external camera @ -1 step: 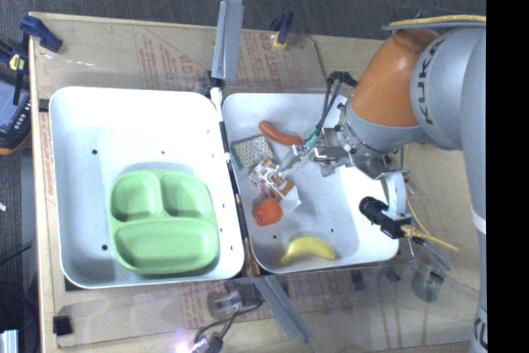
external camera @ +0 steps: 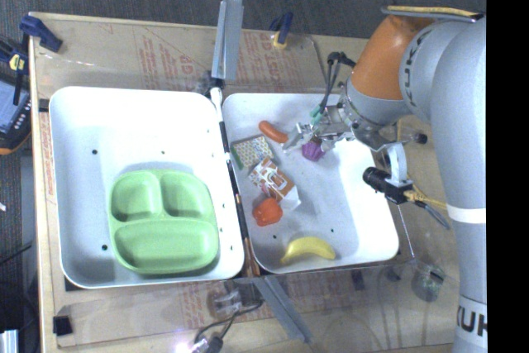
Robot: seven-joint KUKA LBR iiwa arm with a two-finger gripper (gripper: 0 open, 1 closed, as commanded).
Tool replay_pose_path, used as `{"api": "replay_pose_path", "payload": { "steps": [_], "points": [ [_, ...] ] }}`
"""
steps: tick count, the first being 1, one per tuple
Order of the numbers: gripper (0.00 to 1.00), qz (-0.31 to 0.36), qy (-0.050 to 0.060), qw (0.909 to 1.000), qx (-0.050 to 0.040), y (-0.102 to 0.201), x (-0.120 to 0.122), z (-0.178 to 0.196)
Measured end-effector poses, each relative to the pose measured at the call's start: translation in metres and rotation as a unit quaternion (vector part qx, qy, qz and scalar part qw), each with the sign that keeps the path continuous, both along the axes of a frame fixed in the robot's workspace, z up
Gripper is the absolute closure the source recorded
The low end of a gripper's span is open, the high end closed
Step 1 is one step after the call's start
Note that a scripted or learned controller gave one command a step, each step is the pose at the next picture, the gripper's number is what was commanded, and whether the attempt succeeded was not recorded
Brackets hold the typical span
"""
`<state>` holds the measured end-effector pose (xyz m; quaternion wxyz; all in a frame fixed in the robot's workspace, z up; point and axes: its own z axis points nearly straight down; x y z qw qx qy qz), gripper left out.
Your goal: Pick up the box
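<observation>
Leftward, a green tray (external camera: pixel 164 221) fills the left bin (external camera: pixel 74 120). In the right bin (external camera: pixel 364 219), the box (external camera: pixel 274 180) lies diagonally, below-left of the hand (external camera: pixel 318 132); whether the hand is open, I cannot tell.

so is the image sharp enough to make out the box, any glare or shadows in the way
Camera view: lighting is even and soft. The box is slightly soft, its print unreadable. The white right bin looks bright but not blown out. The arm throws faint shadow near the gripper.
</observation>
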<state>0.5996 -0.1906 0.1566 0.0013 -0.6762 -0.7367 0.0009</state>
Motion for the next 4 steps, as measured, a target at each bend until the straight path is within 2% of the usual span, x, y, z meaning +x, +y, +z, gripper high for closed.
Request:
{"api": "replay_pose_path", "payload": {
  "steps": [1, 2, 3, 4],
  "points": [
    [0.00, 0.004, -0.002, 1.0000, -0.0006, -0.017, 0.039, -0.064],
    [0.00, 0.079, 0.000, 0.9969, 0.0007, 0.000, -0.049, -0.065],
    [0.00, 0.074, -0.002, 0.9973, -0.0002, -0.020, 0.016, -0.030],
    [0.00, 0.210, -0.001, 0.9777, 0.0007, 0.036, 0.015, -0.049]
  ]
}}
